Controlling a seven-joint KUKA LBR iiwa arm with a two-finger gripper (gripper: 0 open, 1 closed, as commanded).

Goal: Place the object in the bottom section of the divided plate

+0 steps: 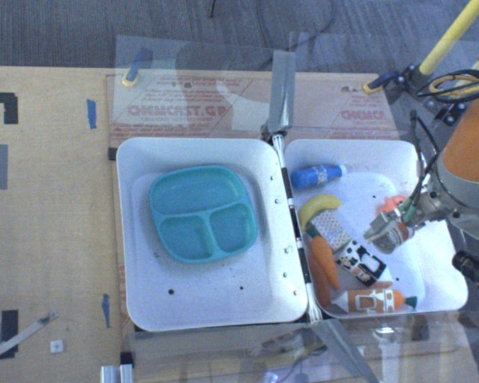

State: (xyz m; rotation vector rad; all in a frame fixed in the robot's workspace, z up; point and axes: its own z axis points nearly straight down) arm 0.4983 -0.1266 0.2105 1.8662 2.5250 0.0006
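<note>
A teal divided plate (pixel 201 212) lies in the left bin (pixel 136 294), with one long section at the back and two smaller ones toward the front. My gripper (pixel 385 234) hangs low over the right bin (pixel 443 282), right of its middle. Just beside it on the far side is a small orange-red piece (pixel 392 204); whether the gripper touches it is unclear. Left of the gripper lie a yellow banana (pixel 318 207), a speckled grey block (pixel 333 230), an orange carrot (pixel 324 263) and a black-and-white toy (pixel 359 262).
A blue bottle (pixel 314 175) lies at the back of the right bin and an orange bottle (pixel 374 300) along its front wall. The ridge between the bins (pixel 291 230) separates the gripper from the plate. Cables and a yellow pole (pixel 455 34) sit at the back right.
</note>
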